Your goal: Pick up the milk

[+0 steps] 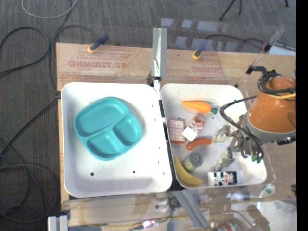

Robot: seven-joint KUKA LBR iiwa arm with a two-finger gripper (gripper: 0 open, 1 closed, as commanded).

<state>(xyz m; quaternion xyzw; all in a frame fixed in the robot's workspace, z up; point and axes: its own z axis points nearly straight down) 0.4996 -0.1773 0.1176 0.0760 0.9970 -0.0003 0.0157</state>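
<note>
My fingers (223,150) hang spread and empty right of the milk carton (196,124); light, crushable, so pinch its flat sides

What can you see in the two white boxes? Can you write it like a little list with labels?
left bin: a teal plate with three sections
right bin: carrot, small milk carton, pink packet, sausage, green bottle, banana, black-and-white box
gripper: low over the right bin's right side, beside the sausage and apart from the milk carton
milk: lying in the bin, not picked up
</note>
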